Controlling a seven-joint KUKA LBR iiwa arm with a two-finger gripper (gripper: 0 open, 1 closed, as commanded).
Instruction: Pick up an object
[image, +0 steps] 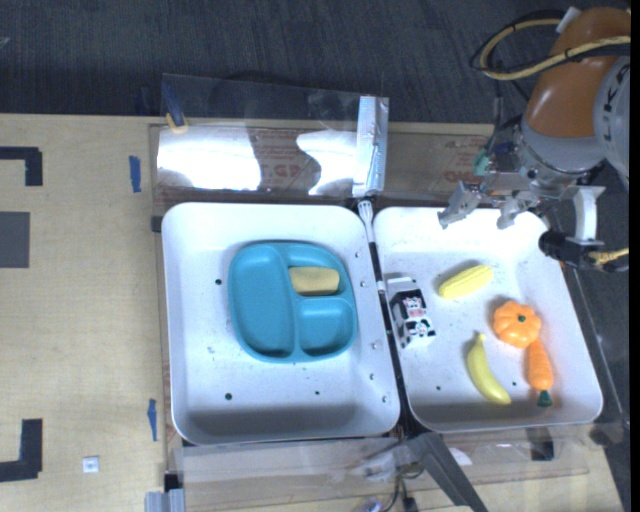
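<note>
right bin (585, 400) as landmark. inside it: yellow corn cob (465, 281) near the middle, lying tilted; orange pumpkin (516, 324) right of the cob; orange carrot (539, 368) just below the pumpkin, green tip toward the near rim; curved yellow banana (486, 371) left of the carrot. gripper (488, 208) over the far rim, fingers spread apart, nothing between them. in the left bin (190, 300), blue divided plate (262, 300) bearing a yellow block (315, 281).
</note>
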